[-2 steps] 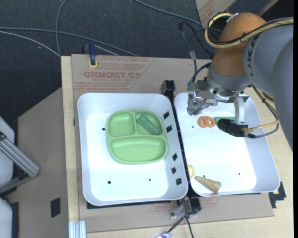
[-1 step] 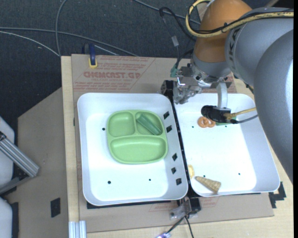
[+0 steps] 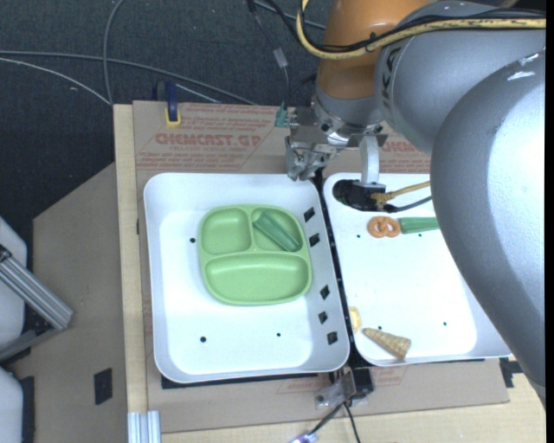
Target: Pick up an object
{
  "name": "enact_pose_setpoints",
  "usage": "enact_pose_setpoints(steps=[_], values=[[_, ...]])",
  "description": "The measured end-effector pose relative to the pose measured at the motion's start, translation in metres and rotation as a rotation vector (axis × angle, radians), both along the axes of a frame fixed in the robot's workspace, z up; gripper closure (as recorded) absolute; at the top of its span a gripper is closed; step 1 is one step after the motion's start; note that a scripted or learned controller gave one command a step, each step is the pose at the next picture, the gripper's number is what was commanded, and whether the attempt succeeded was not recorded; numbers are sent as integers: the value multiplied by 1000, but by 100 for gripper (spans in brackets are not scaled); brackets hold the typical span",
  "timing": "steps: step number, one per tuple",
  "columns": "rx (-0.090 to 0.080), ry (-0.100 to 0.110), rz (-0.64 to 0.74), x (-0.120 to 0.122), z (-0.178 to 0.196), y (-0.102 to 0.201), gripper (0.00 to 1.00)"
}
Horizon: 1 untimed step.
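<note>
Hanging at the far side of the bench, the gripper sits over the spot where the 2 bins meet, at the far right corner of the left bin and just beside the far left corner of the right bin. Whether it is open or closed cannot be told from this angle, and no object can be seen in its hold. The grey arm fills the upper right, its orange band above the wrist.

In the left bin lies 1 green plate with 3 compartments; a darker green pod rests tilted in the far right compartment. In the right bin, an orange pretzel lies near the far left corner, with a green stick just to its right. A cone lies on its side by the near rim, well apart from the pretzel, and a small yellow bit sits at the left wall near it. Both bins stand on cardboard with red print, a blue clamp at its far left edge
</note>
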<state>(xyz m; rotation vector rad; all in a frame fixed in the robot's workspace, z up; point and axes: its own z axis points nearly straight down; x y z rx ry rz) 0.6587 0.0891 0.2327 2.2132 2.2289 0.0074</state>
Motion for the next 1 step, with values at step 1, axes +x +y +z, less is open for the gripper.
enact_pose_setpoints(steps=[1], values=[[-3, 3, -6, -1, -1, -4, 0]])
